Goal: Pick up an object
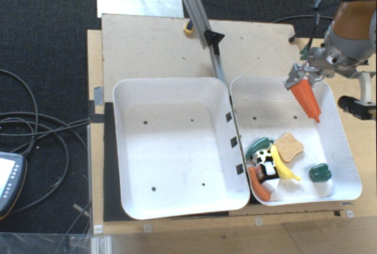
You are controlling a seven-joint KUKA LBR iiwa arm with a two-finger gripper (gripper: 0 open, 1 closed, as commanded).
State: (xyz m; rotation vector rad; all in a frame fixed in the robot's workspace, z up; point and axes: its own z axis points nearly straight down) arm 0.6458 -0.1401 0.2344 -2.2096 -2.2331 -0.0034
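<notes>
**Orange carrot hanging from the tool over the right bin**

Nearest the front edge of the bench (177, 40), toys are lying heaped in the near part of the right bin (341, 147): a red-orange piece (258, 182) against the dividing wall, a yellow banana (284, 168), a black-and-white item (268, 165), a green leafy piece (259, 145), a slice of bread (288, 147) and a dark green pepper (320, 172) sitting slightly apart. The left bin (126, 129) is lying alongside. Farther back, above the right bin's far side, the tool (300, 77) is closing on the thick end of an orange carrot (307, 98), which is hanging tilted, tip pointing down toward the bin's right wall. The arm (353, 17) is reaching in from the right.
</notes>
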